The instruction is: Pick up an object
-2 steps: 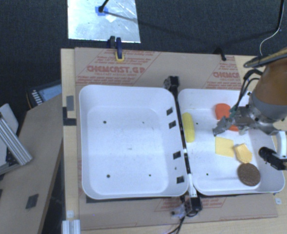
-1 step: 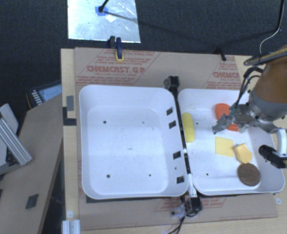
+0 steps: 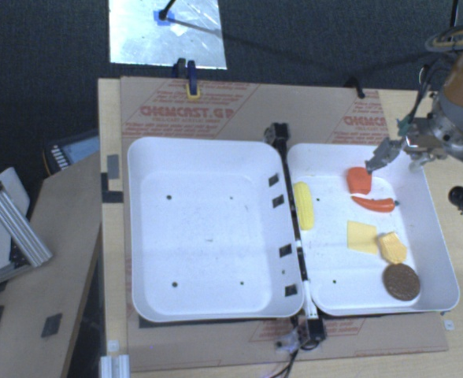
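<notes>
We see two white bins side by side on a bench covered with brown cardboard, the left bin and the right bin meeting at a black hinge strip down the middle. The objects all lie in the right bin. A yellow corn cob lies lengthwise at the bin's left wall, just beside the strip. Toward the far side sits an orange piece, and just near of it lies a thin red-orange pepper, the two close but apart. Nearer still is a pale yellow cheese slice, with a small yellow chunk touching its right edge, and a brown round cookie sits at the near right, just beside the chunk. The arm reaches in from the far right, and its gripper slants down to the left, its tip just above and right of the orange piece. We cannot tell how its tip is set or whether it touches the piece. On the dark floor beyond the bench lies a shiny metal sheet, and a blue clamp grips the cardboard's far edge.
</notes>
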`<state>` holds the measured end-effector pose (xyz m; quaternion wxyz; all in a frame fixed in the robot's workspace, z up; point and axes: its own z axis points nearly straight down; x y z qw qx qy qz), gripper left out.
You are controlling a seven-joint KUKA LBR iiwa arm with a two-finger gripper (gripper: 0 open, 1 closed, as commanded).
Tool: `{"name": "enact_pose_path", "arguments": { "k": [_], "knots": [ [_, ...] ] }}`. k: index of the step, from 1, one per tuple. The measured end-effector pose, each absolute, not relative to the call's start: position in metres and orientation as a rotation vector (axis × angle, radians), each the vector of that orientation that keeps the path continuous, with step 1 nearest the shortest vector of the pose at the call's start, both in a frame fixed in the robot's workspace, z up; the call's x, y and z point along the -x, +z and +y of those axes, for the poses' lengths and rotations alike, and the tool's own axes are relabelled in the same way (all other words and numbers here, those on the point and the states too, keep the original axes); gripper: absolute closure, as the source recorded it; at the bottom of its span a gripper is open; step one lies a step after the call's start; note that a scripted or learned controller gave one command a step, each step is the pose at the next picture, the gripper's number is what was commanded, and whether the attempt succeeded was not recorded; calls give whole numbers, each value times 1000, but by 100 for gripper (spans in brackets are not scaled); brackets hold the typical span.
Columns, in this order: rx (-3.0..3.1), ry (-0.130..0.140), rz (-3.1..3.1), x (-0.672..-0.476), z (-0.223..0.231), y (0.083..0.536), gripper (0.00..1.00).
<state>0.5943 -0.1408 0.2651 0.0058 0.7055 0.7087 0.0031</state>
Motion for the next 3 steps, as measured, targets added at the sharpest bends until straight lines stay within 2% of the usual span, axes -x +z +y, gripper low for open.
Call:
{"name": "enact_pose_path", "arguments": {
  "k": [1,2,3],
  "knots": [
    [-2203,15,2218,-604,-129,394,0],
    [-2219,1,2210,-616,-207,419,0],
    [-2211,5,2221,-617,-206,469,0]
  ]
}}
